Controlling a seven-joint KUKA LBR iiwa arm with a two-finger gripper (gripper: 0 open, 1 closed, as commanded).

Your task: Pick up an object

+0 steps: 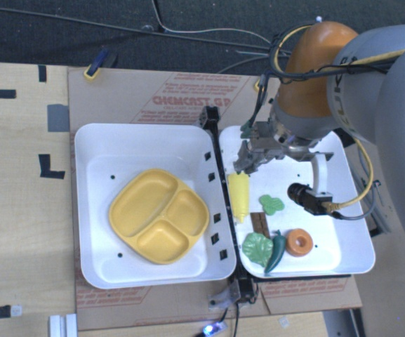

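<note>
The right bin (353,258) holds a yellow corn cob (239,196) along its left wall, a small green leafy piece (271,204), a brown block (260,222), a light green lettuce piece (256,247), a dark green pepper (275,252) and an orange ring-shaped piece (300,242). My gripper (247,161) hangs just above the upper end of the corn cob, at the bin's left side. Nothing shows between its fingers.
The left bin (90,209) holds a yellow divided plate (159,215). A black divider (216,181) runs between the bins. A black cylinder with a cable (307,198) hangs from the arm over the right bin. Cardboard lies under both bins.
</note>
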